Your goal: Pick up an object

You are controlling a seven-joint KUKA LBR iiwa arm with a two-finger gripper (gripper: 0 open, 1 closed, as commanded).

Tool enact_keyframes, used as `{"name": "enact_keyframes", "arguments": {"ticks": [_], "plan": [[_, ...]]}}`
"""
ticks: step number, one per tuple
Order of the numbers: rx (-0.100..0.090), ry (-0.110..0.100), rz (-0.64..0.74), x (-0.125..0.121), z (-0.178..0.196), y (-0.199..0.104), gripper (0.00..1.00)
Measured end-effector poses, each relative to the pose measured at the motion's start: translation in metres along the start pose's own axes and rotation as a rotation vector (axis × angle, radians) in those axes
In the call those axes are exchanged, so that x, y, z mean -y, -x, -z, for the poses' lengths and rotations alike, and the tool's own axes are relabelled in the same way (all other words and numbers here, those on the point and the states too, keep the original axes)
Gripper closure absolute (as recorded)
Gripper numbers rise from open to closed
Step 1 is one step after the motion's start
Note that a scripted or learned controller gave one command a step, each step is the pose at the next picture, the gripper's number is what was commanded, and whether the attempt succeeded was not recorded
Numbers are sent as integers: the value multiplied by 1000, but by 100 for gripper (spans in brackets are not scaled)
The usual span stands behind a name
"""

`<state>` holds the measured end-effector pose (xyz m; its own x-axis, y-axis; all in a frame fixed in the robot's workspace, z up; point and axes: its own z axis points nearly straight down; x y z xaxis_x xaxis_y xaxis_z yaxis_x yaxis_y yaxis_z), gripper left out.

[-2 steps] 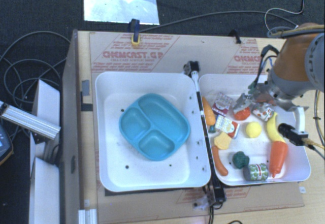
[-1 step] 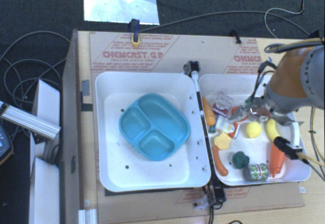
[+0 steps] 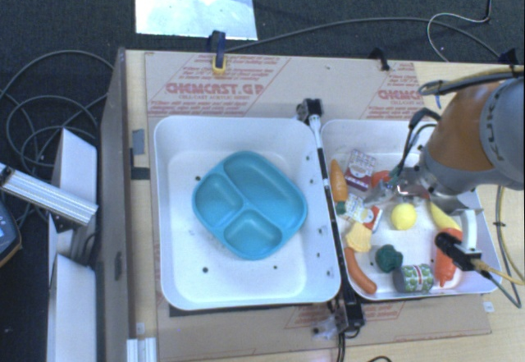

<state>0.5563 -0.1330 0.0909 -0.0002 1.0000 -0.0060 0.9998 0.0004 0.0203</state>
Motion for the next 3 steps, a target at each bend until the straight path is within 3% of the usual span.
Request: {"name": "enact_keyframes", "arguments": {"ticks": [1, 2, 3], "plan": [[0, -1, -1, 49, 0, -16, 0], [-6, 0, 3, 47, 11, -18, 100], [-8, -17, 4, 1, 95, -114, 100]]}}
